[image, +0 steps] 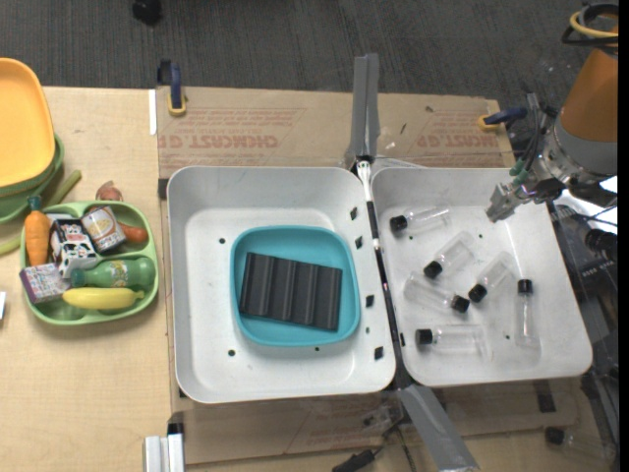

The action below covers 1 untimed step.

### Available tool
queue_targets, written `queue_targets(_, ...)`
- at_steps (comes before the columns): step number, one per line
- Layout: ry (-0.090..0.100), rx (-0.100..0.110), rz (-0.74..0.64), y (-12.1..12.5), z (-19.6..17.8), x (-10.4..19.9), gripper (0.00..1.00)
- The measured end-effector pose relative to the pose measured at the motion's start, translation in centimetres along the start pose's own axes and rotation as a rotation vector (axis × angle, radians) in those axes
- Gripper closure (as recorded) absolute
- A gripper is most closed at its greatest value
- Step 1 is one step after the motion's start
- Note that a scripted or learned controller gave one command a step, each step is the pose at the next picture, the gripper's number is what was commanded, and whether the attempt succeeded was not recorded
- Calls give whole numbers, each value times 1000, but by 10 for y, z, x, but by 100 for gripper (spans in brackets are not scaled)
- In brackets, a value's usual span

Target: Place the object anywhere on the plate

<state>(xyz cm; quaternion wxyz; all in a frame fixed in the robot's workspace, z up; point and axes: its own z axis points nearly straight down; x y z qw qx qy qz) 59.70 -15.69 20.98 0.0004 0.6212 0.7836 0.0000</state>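
- Progress: the task is not yet done. The vials [454, 281] lie loose in the right bin [560, 347].
- Target: the teal plate [246, 254] in the left bin [197, 362] carries a dark ribbed block [292, 289].
- The end effector [506, 202] hovers over the right bin's upper corner; its opening cannot be determined, and no vial is seen in it.
- The clear vial bodies are hard to make out against the white.

This looks like a robotics lab. A wooden bench [88, 382] stands on grey carpet [324, 18], with cardboard sheets [265, 126] clamped under two white bins [187, 264]. The right bin holds clear vials with black caps [447, 259]; the left holds a teal plate [295, 334]. At the far left sits a green tray of toy food [147, 298], and chair casters [147, 8] rest on the carpet beyond.
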Motion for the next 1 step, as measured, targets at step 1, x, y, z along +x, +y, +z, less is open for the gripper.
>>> queue_targets(1,0,0,0,0,0,0,0)
